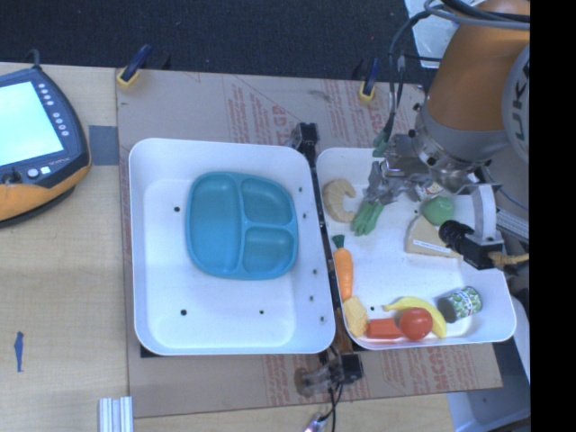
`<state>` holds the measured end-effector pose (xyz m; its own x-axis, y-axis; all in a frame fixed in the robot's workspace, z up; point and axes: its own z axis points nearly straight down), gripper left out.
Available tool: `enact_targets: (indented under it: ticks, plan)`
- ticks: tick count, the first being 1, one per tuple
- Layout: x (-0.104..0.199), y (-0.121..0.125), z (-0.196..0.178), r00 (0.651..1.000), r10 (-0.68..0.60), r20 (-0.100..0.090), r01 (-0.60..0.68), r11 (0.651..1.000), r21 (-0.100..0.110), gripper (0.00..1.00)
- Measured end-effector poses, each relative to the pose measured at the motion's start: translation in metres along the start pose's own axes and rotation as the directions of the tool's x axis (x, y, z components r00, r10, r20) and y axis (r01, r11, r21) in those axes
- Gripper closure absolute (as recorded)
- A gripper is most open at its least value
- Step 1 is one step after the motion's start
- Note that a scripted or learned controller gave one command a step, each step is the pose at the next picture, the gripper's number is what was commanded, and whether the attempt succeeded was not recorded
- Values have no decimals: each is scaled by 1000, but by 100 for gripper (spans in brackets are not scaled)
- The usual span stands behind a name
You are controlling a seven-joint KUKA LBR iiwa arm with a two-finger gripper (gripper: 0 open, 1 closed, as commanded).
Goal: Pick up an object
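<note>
While the metal two-finger gripper (376, 194) sits at the long green plastic vegetable (366, 216) in the right bin (500, 335), seemingly clamping its top, lifting straight up comes next.

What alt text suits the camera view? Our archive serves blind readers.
A grey robot arm's gripper hangs over a green toy vegetable in the right white bin of toy foods; the left white bin holds a blue divided plate.

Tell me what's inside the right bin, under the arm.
The right bin holds a carrot, tomato, banana, can and a green vegetable at the gripper. The arm covers the bin's far corner, so anything there is hidden.
</note>
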<state>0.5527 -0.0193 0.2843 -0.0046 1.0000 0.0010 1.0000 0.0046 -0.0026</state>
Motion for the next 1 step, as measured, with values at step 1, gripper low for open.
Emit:
enact_targets:
  ticks: [1]
  plan:
    - [0, 0, 0, 1000, 0, 0, 0, 1000, 1, 0]
